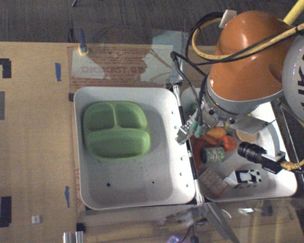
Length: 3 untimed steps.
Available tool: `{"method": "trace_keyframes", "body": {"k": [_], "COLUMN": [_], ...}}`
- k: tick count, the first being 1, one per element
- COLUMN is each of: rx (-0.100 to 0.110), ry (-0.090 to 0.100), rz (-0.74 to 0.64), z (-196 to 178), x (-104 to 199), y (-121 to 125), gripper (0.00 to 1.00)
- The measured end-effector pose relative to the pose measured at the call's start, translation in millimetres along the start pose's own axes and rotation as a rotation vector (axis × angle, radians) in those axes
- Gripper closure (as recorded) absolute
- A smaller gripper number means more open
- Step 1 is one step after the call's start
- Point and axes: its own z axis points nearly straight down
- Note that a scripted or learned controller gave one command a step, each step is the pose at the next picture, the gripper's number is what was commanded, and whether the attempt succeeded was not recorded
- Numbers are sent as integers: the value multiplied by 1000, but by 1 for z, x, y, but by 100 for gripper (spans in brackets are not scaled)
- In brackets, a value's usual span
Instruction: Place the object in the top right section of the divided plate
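The task does not name its object, and nothing sits on the green divided plate [116, 129], which lies in the left bin [134, 191]; its top right section is bare. The candidates lie crowded in the right bin [281, 189]: an orange piece [216, 133], a small green can [213, 154], a black-and-white carton [247, 176] and a flat brown packet [212, 181]. The gripper [188, 130] hangs over the divider between the bins, beside the orange piece; whether it is open or closed I cannot tell, and nothing is visibly held. The likely troubles: closing on two neighbours at once, the round can rolling away, or a release over the wrong section.
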Motion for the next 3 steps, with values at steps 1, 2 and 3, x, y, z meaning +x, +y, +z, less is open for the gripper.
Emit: {"method": "trace_keyframes", "body": {"k": [1,2,3], "rx": [0,-3,0], "ry": [2,0,1], "rz": [-113,-82,-216], "z": [63,98,116], "x": [28,11,13], "y": [47,140,127], "gripper": [100,100,100]}}
